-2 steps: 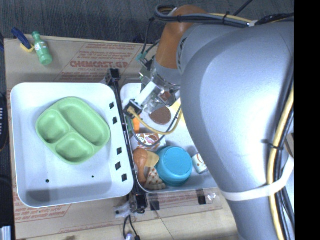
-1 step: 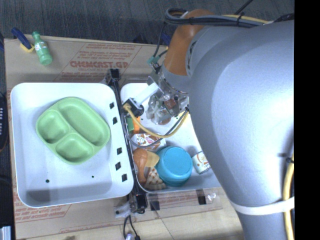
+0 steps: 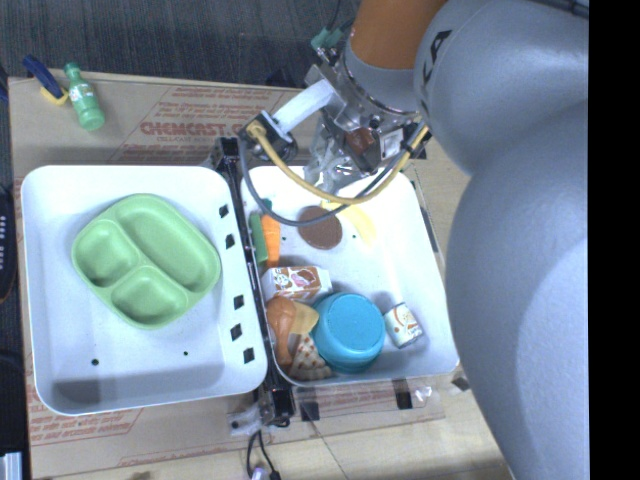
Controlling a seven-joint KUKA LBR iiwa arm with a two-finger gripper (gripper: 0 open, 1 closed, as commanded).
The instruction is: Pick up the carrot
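Note:
The carrot (image 3: 267,240), orange with a green top, lies against the left wall of the right bin (image 3: 425,258). My gripper (image 3: 338,164) hangs over the far end of that bin, up and to the right of the carrot and apart from it. Wrist hardware and a yellow cable crowd its fingers.
A brown disc (image 3: 321,227) lies just below the gripper. A snack packet (image 3: 295,282), a blue bowl (image 3: 349,331), a bread-like item (image 3: 288,320) and a small can (image 3: 403,324) fill the bin's near end. A green divided plate (image 3: 146,258) sits in the left bin. A green bottle (image 3: 86,102) stands behind.

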